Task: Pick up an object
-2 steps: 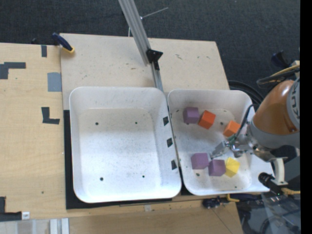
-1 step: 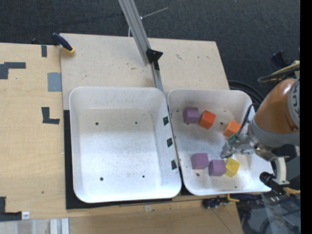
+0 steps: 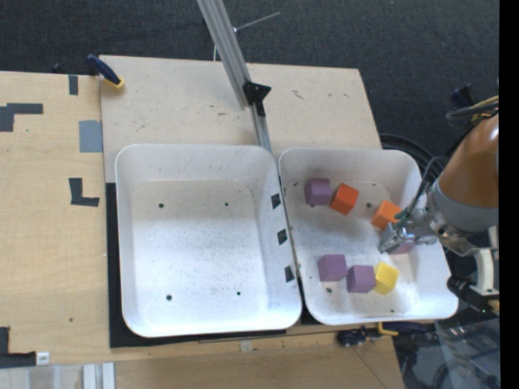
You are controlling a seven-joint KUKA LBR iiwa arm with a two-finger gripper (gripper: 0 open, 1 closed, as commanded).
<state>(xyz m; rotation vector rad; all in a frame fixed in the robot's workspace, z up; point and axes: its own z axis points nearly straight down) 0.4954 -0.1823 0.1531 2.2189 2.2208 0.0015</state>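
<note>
The bench (image 3: 49, 217) carries two shallow white bins side by side. The left bin (image 3: 130, 241) has only specks and a few dark dots on its floor. The right bin (image 3: 405, 162) holds all the blocks, and the arm (image 3: 474, 177) reaches into it from the right, its orange band sitting above the grey wrist.

The gripper (image 3: 397, 240) is down at the right side of that bin, its metal tip low over the floor. Whether it is apart or closed cannot be told from this angle. An orange block (image 3: 386, 214) lies just on its far-left side, touching or nearly touching the tip, and a pale purplish shape beneath the tip may be another block, too hidden to call.

The step in hand looks like the descent or grasp attempt. No block is visibly caught, so the next move calls for closing squarely on one block and lifting straight up to test the hold.

The likely target, the orange block, is roughly cubic, so it has no clear long axis; it sits turned with its corners pointing near and far.

Elsewhere in the right bin, a purple block (image 3: 318, 191) and a second orange block (image 3: 345, 198) sit together at the far left. Two purple blocks (image 3: 332, 267) (image 3: 360, 279) and a yellow block (image 3: 387, 278) line up near the front.
</note>
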